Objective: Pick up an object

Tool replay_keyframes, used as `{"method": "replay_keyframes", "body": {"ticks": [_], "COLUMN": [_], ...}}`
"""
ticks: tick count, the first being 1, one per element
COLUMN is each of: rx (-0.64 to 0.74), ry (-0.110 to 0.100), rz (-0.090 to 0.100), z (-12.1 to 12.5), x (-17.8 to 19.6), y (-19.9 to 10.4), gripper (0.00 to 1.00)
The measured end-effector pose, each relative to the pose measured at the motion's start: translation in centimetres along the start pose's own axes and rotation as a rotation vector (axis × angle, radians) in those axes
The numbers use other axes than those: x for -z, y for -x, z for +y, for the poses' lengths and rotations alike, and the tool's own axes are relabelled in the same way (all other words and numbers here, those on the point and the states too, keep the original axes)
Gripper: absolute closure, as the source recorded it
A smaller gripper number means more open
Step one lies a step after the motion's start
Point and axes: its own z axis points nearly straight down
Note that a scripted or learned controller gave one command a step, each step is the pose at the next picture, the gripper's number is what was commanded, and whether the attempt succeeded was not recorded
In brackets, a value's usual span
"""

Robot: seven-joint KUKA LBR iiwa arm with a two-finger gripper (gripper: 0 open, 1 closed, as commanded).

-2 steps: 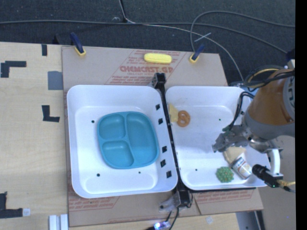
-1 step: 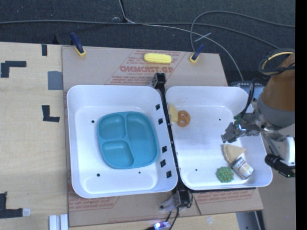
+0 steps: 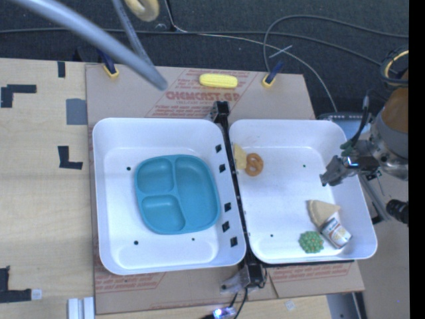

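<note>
Camera view: the gripper (image 3: 332, 175) hovered at the right bin (image 3: 282, 130) edge, finger state indeterminable. The small can (image 3: 336, 233) looked rigid, light; grasp its sides.

Arm (image 3: 398, 121) cut off by frame's right edge; orange band only partly seen. Gripper (image 3: 334, 173) at right bin's (image 3: 292, 130) far-right rim: dark, blurred, finger spacing unreadable. Small can (image 3: 335, 232) beside the tan wedge (image 3: 321, 211): label too small to read. Yellow piece (image 3: 238, 157) half hidden behind pretzel (image 3: 254, 164).
</note>
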Motion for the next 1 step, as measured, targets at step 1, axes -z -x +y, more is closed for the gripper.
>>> {"method": "replay_keyframes", "body": {"ticks": [1], "rx": [-0.001], "ry": [-0.006], "rz": [0.003], "z": [0.04], "x": [0.45], "y": [-0.04], "gripper": [1.00]}}
